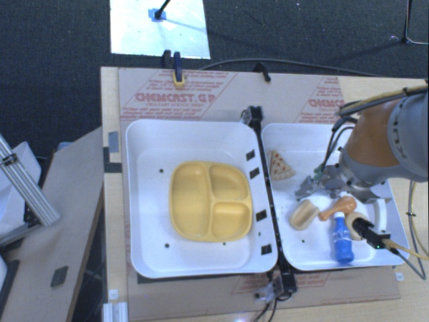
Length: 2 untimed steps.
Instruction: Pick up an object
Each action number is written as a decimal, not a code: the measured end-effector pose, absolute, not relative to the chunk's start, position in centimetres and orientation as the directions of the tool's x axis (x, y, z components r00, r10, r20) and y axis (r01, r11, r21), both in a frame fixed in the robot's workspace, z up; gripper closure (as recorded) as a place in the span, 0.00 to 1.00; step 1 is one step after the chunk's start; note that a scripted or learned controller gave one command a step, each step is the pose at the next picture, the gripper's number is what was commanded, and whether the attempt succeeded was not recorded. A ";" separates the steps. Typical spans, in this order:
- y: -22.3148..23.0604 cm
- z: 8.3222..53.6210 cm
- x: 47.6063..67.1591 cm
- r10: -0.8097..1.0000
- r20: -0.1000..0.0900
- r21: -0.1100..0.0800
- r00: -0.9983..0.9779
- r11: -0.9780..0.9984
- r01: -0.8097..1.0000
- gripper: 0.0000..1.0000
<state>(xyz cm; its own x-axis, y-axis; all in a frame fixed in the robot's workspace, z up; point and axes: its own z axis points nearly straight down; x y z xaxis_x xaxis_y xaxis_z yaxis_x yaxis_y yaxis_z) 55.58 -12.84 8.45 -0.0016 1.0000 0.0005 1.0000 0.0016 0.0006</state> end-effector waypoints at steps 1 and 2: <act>-12.9 9.6 55.7 1.000 0.000 0.003 -0.002 0.002 1.000 1.00; -13.9 14.7 56.2 1.000 -0.002 0.007 -0.001 0.001 1.000 1.00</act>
